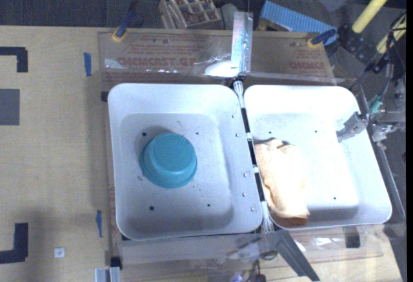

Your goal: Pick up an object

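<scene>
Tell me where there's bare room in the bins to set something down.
Right bin: floor is free between the tan cloth and the right wall. Left bin: only a ring around the blue bowl, widest toward the divider.

Faint reddish lettering is seen on the clear plastic sheet [161, 61] behind the left bin [122, 113], and again behind the right bin [361, 197], but no word can be made out.

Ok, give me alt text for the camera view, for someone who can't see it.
Two shallow white plastic bins sit side by side on a bench: the left bin holds a round teal plastic bowl upside down, the right bin a crumpled tan cloth against its left wall. The gripper hovers at the right bin's right rim.
</scene>
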You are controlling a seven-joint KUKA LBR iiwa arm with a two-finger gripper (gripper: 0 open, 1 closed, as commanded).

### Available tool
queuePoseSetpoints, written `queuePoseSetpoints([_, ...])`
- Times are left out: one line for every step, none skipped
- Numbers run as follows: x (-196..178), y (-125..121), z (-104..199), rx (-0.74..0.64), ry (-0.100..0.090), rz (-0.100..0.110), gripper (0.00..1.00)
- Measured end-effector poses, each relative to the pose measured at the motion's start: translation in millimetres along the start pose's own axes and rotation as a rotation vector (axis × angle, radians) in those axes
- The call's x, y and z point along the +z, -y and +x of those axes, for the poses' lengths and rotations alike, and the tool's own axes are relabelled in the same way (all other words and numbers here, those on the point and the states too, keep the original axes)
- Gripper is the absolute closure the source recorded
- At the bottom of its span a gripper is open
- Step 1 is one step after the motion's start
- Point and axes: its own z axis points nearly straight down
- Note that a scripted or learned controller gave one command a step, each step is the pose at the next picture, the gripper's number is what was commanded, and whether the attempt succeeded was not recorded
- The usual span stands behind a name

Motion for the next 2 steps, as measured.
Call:
queuePoseSetpoints([57,-6,133,0.032,-0.001,0.002,0.0])
queuePoseSetpoints([110,-58,75,-0.065,0.001,-0.002,0.0])
